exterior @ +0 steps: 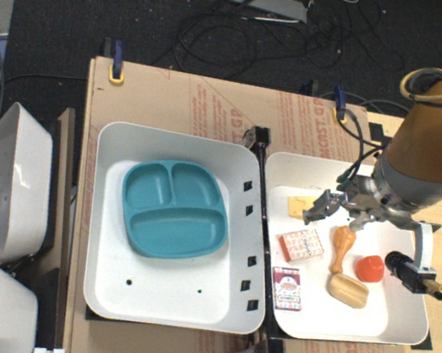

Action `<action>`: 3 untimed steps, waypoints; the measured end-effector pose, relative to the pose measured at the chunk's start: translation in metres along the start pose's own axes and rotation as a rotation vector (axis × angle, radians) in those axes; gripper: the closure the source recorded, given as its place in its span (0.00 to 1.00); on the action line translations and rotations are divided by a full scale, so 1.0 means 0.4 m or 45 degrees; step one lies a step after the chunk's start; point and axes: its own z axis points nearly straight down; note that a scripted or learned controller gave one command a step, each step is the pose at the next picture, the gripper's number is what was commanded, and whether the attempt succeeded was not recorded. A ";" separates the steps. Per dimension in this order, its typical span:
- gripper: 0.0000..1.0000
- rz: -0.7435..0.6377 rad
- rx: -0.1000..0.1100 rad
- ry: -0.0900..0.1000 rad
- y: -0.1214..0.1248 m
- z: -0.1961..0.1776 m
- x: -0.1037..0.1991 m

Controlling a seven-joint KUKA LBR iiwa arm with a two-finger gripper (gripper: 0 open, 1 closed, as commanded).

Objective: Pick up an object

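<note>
**Gripper Position Over the Right Bin, With Pick Candidates**

The arm (435, 139) has a glossy orange shell above a grey wrist. It enters from the right and holds the gripper (334, 210) over the upper middle of the right bin (403, 337). Whether the gripper is spread or closed cannot be told from this view.

The right bin is a shallow white tray with rounded corners and a smooth, matte floor. Six small items lie on that floor:

- Yellow block (300, 206): flat and roughly square. It lies near the bin's left wall, just left of the gripper.
- Patterned box (302, 244): a small rectangular carton with red and white print. It lies tilted below the yellow block.
- Card pack (287, 288): a slim rectangle with dark red print and a pale border. It lies near the front left corner.
- Drumstick (343, 249): an elongated, smooth orange piece that runs top to bottom in the view. Its upper end lies close under the gripper.
- Red piece (370, 269): rounded and glossy. It lies just right of the drumstick.
- Bread roll (347, 291): a tan, oblong, matte piece at the lower end of the drumstick. Contact between the two cannot be confirmed.

The left bin (106, 220) has the same form as the right bin. It holds a teal plate (174, 210), a smooth rounded square moulded into three compartments.

Both bins rest side by side on a brown board (216, 104) with red lettering
</note>
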 end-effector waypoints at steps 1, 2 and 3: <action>0.00 -0.003 -0.017 -0.002 0.007 -0.018 0.000; 0.00 0.000 -0.012 -0.002 0.024 0.133 0.010; 0.00 0.001 -0.013 -0.002 0.031 0.244 0.001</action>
